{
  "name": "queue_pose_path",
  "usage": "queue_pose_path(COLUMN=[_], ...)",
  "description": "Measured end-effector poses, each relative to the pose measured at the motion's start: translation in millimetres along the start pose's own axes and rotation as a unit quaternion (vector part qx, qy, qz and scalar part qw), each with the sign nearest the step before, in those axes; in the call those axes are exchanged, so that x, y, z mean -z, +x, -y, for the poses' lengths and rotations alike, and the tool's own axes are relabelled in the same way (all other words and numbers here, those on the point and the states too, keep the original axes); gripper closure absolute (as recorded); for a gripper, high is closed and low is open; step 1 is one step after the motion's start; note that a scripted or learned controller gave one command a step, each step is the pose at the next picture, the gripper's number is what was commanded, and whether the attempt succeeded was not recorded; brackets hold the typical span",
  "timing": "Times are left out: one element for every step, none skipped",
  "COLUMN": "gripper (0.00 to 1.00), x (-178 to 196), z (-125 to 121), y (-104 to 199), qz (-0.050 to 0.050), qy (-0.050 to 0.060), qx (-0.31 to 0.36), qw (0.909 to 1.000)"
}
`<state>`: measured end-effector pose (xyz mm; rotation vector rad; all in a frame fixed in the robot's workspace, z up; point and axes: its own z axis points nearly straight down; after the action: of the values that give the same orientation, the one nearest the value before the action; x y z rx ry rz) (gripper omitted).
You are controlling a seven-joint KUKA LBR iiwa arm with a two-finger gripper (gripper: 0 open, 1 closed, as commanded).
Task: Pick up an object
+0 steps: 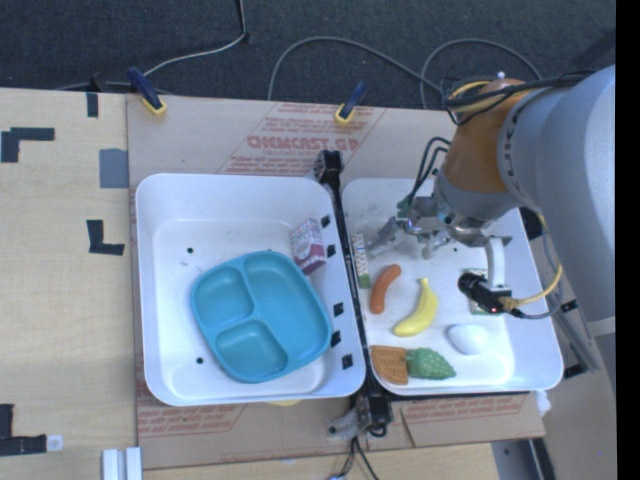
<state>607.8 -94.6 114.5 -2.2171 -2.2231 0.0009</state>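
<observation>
At the near edge of the right bin [540,368] lie a waffle-like orange piece [389,364] and a green broccoli-like toy [431,364], touching each other. Just beyond sit a white egg-shaped object [467,338], a yellow banana [419,309] and an orange-red sausage [384,288]. The left bin [160,268] bears a blue divided tray [260,314] and a small carton [309,245]. Farther back, the gripper [400,230] hangs over the right bin, its fingers spread, nothing between them.
</observation>
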Motion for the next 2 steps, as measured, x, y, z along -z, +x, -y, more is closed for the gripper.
queue_pose_path(gripper=[0.0, 1.0], x=[-27.9, -18.1], z=[27.9, 27.6], y=[-3.1, -3.0], qz=[0.003, 0.003], qy=[-0.003, -0.003], qx=[-0.002, -0.001], qw=[1.0, 1.0])
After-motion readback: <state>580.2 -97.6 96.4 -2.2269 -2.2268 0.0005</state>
